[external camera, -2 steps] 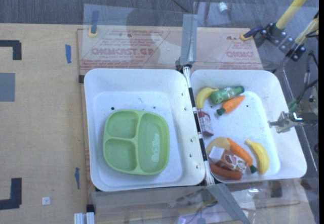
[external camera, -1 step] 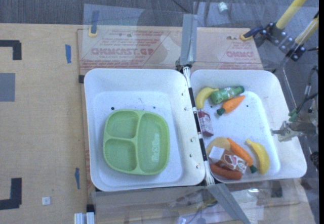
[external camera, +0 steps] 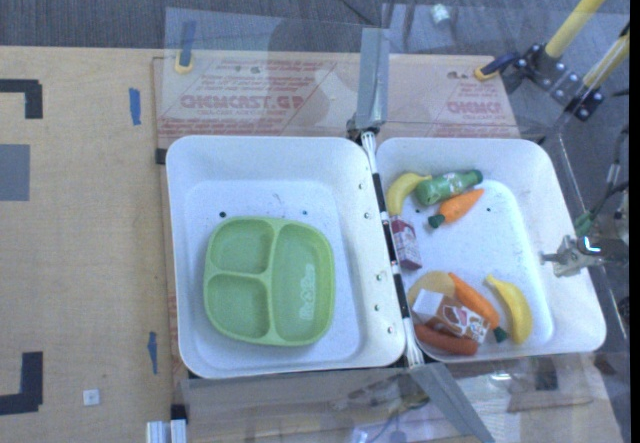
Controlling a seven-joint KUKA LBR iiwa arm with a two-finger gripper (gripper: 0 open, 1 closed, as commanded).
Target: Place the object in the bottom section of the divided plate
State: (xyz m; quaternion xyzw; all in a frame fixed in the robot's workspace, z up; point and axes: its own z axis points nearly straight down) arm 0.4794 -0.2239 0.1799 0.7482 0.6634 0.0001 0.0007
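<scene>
Light green divided plastic plate (external camera: 268, 281) in the left white bin (external camera: 190, 231), right white bin (external camera: 545, 181) holding toy food, two yellow bananas (external camera: 402, 189) (external camera: 512, 306), green bottle (external camera: 447, 186) lying crosswise, orange carrots (external camera: 457, 206), end effector (external camera: 572, 256) at its right rim, grip state unclear

Wooden bench (external camera: 80, 261) bearing two white bins side by side: left bin (external camera: 190, 171), right bin (external camera: 560, 311).

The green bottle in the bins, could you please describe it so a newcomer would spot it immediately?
Look at the right-hand white bin, the one full of toy food. Near its top edge the green bottle lies on its side between a yellow banana and an orange carrot. It is the only green item in that bin.
</scene>
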